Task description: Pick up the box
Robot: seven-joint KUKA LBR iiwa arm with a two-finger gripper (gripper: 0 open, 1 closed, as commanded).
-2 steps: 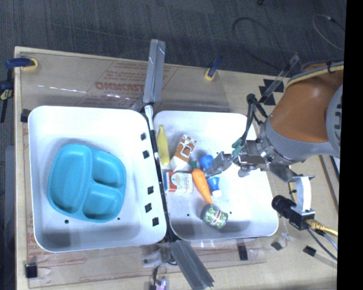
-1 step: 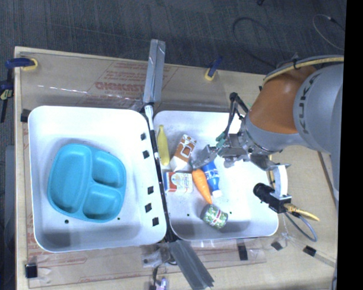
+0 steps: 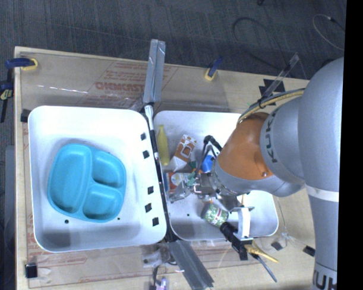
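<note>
Grey arm [image 3: 300,145] overhangs two bins [image 3: 39,130]; one blue tray [image 3: 87,183].

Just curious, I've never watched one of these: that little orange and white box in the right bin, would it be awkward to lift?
The box looks like thin printed card, so probably light and easily crushed. It lies tilted among clutter, so it may slide or drag neighbours along.
</note>
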